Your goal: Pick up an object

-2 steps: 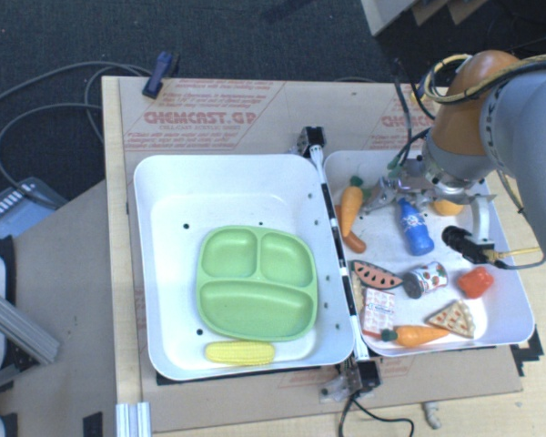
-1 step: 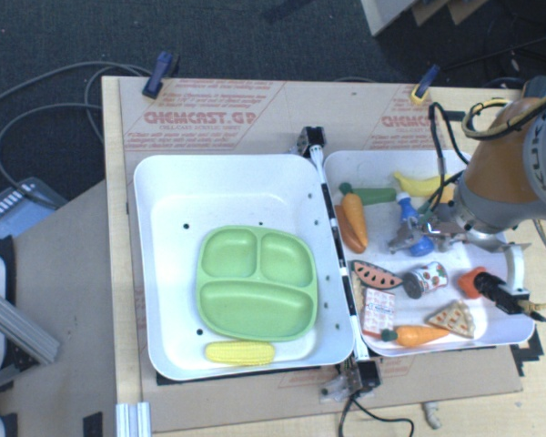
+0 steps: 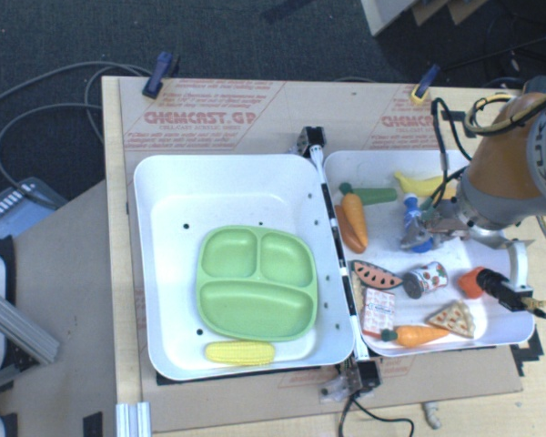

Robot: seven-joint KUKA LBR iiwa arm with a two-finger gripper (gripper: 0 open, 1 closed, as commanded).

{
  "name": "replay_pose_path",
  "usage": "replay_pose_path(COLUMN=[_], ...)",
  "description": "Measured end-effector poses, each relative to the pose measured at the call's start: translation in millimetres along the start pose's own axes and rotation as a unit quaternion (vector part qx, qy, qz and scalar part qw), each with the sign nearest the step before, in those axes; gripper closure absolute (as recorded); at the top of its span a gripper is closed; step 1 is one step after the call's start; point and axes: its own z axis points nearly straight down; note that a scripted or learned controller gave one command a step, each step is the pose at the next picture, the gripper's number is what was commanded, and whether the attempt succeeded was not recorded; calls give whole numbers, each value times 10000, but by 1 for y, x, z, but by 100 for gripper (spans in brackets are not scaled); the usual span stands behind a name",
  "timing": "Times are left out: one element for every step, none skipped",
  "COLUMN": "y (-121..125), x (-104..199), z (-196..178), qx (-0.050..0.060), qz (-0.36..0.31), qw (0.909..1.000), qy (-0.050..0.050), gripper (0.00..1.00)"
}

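A: What is seen on the bench?

B: Two white bins are seen side by side. In the left bin a green plate with three parts is laid flat. A yellow corn cob is laid just below the plate, near the front wall.

A: And what is kept in the right bin?

B: Many toy foods are kept there. An orange carrot-like piece is laid by the left wall, with a green piece just above it. A yellow banana is seen at the back. A watermelon slice and a small can are laid in the middle. A small white card, a second carrot and a pizza slice are laid near the front. A red piece is seen at the right.

A: Where is the arm placed?

B: The arm is reached in from the right, over the right bin. The gripper is lowered beside a blue thing, which is found between the banana and the can.

A: Is the blue thing held?

B: That cannot be told. The gripper tips are too small and blurred, so it cannot be said whether they are apart or together.
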Motion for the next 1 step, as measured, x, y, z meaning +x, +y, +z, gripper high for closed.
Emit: replay_pose_path(y=[38], x=[63], z=[11], qx=[8], qz=[-14], qw=[10000], qy=[6], gripper=[100])
